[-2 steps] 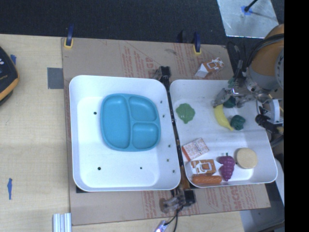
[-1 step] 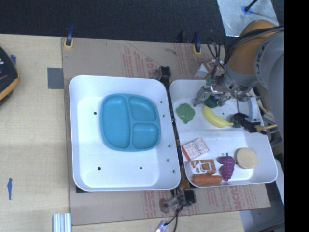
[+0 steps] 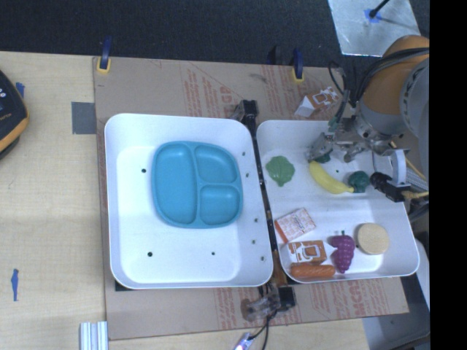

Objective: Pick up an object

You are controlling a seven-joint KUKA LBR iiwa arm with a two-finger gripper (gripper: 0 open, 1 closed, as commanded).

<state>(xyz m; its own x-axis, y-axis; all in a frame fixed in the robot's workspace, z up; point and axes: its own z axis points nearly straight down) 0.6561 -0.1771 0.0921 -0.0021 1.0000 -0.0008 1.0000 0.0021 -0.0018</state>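
The right bin (image 3: 408, 265) is crowded: banana (image 3: 327, 179) and green lettuce (image 3: 279, 170) at its top, packets, grapes (image 3: 342, 250) and cookie (image 3: 372, 238) along the bottom. Bare floor lies mid-bin between them.

You have two white bins side by side. Left bin (image 3: 131, 195): one blue divided plate (image 3: 197, 184). Right bin (image 3: 398, 250): green leafy piece (image 3: 279, 170), banana (image 3: 328, 179), dark green item (image 3: 358, 181), two printed packets (image 3: 295, 224) (image 3: 309, 251), orange sausage (image 3: 312, 271), purple grapes (image 3: 342, 250), round tan biscuit (image 3: 372, 238). The gripper (image 3: 330, 149) sits above the banana.
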